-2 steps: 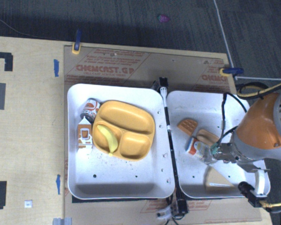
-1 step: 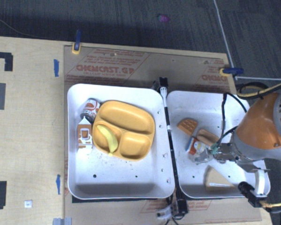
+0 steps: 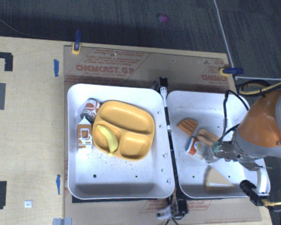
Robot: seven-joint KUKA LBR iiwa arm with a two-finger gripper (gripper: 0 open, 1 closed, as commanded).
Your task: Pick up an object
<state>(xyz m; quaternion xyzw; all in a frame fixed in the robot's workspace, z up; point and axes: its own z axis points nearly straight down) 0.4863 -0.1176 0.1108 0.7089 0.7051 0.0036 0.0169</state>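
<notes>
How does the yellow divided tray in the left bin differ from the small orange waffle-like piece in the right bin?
The yellow divided tray is much larger than the orange waffle-like piece, filling much of the left bin. The tray has compartments, and one holds a banana; the waffle-like piece is flat and holds nothing. The tray is yellow; the piece is darker orange. Both rest on a white bin floor.

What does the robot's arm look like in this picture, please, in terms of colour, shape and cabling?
The arm enters from the right as a rounded, bulky body with a broad orange band and grey casing below it. A black cable loops along its near side. The gripper end is a small, dark metallic assembly. A black-and-white part juts out beneath the wrist.
</notes>
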